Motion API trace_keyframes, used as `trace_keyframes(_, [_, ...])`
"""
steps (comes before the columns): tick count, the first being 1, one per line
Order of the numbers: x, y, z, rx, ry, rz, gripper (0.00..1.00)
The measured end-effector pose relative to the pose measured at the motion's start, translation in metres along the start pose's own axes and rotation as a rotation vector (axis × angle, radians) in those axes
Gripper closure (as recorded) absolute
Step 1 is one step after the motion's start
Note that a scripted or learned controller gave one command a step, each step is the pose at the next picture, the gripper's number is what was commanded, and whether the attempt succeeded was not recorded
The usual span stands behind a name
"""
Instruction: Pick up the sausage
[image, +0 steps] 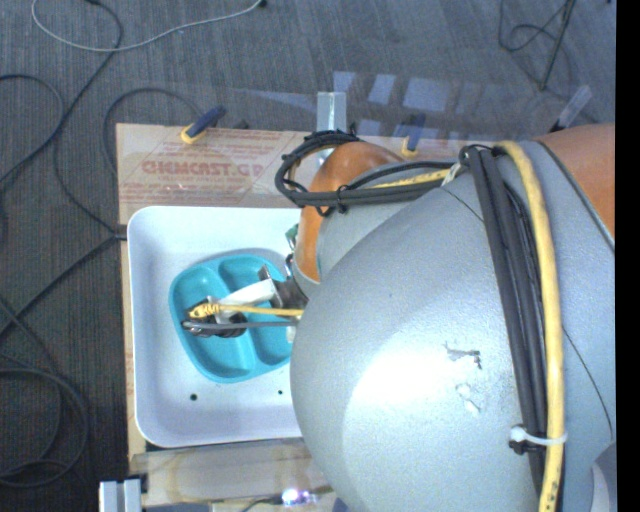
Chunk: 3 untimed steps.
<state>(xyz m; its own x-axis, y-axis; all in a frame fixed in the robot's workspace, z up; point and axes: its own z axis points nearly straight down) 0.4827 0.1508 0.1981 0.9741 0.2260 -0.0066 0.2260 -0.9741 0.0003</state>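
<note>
While the left white bin (150, 330) shows bare floor along its left wall and its near side, that open room narrows quickly toward the teal divided tray (215, 368), which sits in the middle of the bin with raised rims and partitions. Those rims are the likely trouble: a descent slightly off line could catch an edge, tip the light tray or drag it across the smooth floor. Just right of the tray's middle, the gripper (280, 290) hangs over the tray's right compartments, close to the bin's right side. Whether it is open or closed, or has anything in it, cannot be told from here. Where the sausage lies cannot be told either. It is probably under the arm, so a grasp could close on nothing or on the tray rim. Farther right, the grey arm (430, 340) covers the rest of the bench, so the clearance there cannot be judged.
</note>
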Motion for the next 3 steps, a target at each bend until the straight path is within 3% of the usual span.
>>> trace_keyframes(1, [0.025,-0.051,0.101,0.001,0.016,0.021,1.00])
trace_keyframes(2, [0.066,0.050,0.101,0.000,0.034,-0.134,1.00])
trace_keyframes(3, [0.066,0.050,0.101,0.001,0.034,-0.133,0.00])
